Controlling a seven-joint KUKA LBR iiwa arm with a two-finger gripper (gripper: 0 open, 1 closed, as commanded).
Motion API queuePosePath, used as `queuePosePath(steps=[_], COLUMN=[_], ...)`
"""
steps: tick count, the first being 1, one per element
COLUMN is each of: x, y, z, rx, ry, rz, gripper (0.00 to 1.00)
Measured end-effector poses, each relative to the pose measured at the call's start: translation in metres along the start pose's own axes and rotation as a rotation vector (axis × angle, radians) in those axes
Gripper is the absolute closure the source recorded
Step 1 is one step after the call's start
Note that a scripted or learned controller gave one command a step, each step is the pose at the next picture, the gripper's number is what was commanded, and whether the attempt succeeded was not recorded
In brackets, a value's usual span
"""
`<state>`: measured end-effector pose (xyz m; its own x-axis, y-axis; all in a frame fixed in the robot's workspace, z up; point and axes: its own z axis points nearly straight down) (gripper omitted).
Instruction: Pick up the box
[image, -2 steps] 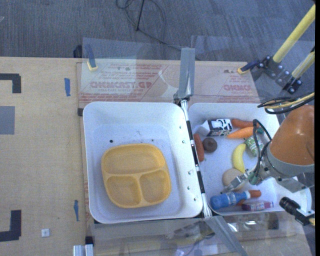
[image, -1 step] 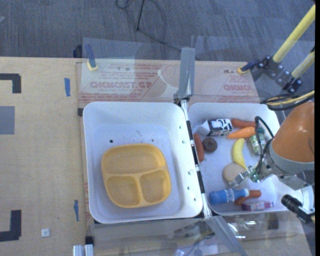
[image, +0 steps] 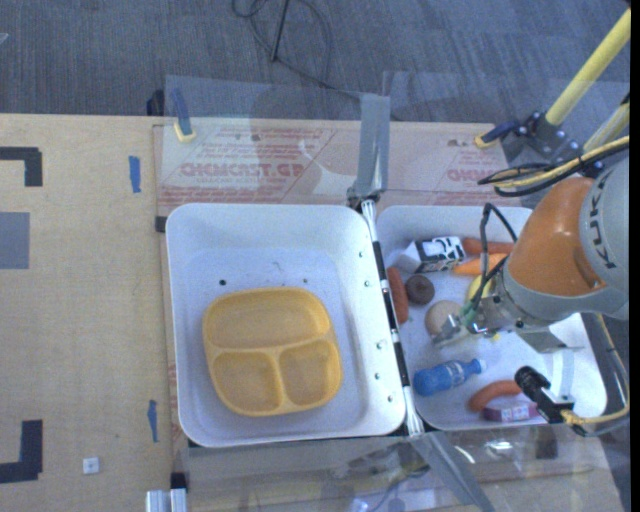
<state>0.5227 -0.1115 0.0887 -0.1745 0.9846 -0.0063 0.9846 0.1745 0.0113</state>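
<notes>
Your pincer (image: 462, 328) hovers low, its state impossible to tell. Grip the box (image: 438, 250) across its short sides; it looks light, stiff, slightly slick.

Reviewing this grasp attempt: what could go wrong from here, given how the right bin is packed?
The gripper sits low among clutter, beside a beige round item and above the blue bottle, so it may close on the wrong thing. The black-and-white box lies farther back against the bin's wall, next to a carrot, leaving little finger room.

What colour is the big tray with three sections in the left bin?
The sectioned tray is yellow, seen clearly in the camera view.
</notes>
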Motion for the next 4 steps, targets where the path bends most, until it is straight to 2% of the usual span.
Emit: queuePosePath(steps=[1,2,3,4], x=[-0.012,0.071,0.033,0.033], y=[-0.041,-0.008,0.006,0.005], z=[0.000,-0.096,-0.347,-0.347], rx=[0.003,0.012,0.010,0.010], ry=[0.003,0.006,0.004,0.005], rz=[0.049,0.156,0.031,0.031], gripper=[1.00,1.00,1.00,0.00])
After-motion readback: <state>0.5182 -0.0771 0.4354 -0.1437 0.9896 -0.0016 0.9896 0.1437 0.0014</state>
